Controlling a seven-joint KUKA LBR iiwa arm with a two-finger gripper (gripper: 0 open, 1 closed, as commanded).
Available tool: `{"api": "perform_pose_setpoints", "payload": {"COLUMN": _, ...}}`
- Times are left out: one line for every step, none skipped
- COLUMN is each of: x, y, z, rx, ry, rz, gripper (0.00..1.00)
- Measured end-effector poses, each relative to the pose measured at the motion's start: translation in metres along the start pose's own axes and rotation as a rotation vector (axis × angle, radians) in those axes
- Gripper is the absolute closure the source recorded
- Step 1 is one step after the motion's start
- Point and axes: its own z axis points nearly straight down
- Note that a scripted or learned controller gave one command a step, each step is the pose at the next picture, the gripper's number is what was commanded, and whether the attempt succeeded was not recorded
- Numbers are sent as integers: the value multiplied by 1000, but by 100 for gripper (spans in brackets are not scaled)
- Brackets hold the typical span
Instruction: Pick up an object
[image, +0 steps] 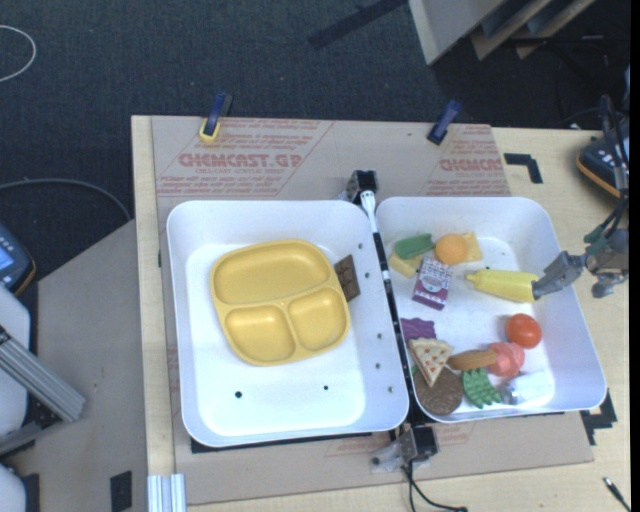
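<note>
Toy food crowds the right bin at the bench's right edge, my claw, fingers unreadable, beside the banana; approach step, next descend squarely.

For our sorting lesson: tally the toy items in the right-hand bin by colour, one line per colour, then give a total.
Yellow: 2, the banana and a block
Orange: 1
Red or pink: 2
Green: 2
Purple: 2
Brown or tan: 3
Total: 12, though the crowded near corner is hard to separate.
</note>
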Motion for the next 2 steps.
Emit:
{"api": "perform_pose_setpoints", "payload": {"x": 0, "y": 2, "z": -6, "rx": -11, "ry": -3, "rz": -4, "gripper": 0}}
{"api": "perform_pose_setpoints", "payload": {"x": -5, "y": -5, "z": 45, "rx": -6, "ry": 0, "rz": -2, "gripper": 0}}
